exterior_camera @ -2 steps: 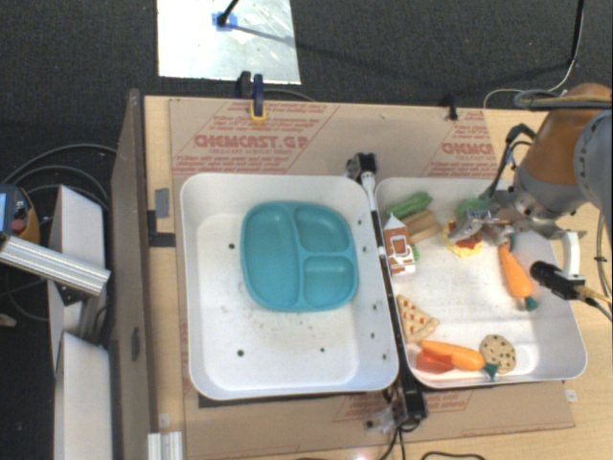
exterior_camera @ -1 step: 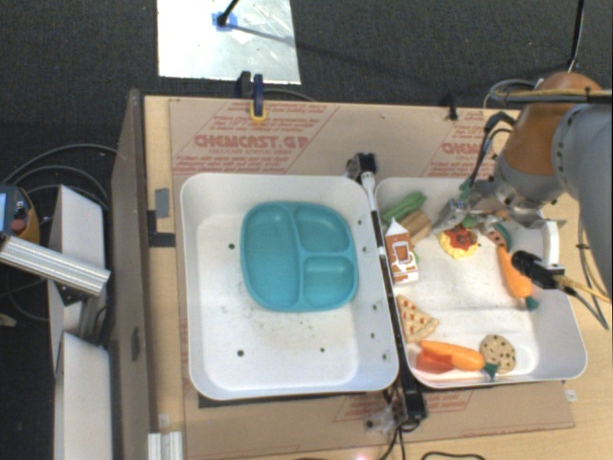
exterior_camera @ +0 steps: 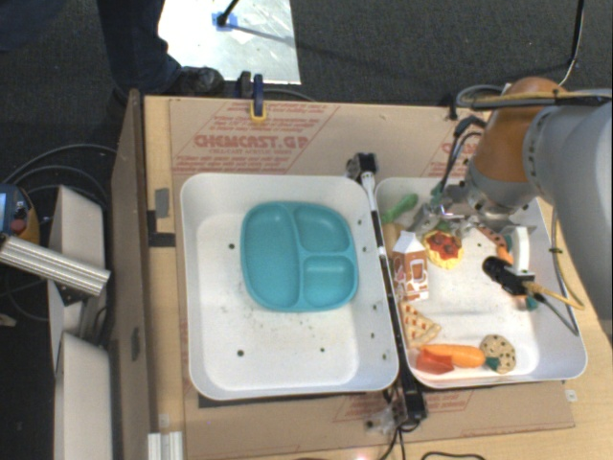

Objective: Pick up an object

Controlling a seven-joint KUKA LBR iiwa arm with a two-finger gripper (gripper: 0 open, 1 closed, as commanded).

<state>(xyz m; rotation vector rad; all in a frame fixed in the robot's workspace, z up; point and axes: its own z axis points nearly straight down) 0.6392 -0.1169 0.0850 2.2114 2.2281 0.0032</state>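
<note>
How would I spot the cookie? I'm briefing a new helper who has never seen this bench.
Start at the right bin, the one crowded with toy food under the arm. Go to its near edge, toward the right corner. The cookie lies there just right of the orange carrot: a small round tan disc with dark spots, the only speckled thing there.
</note>
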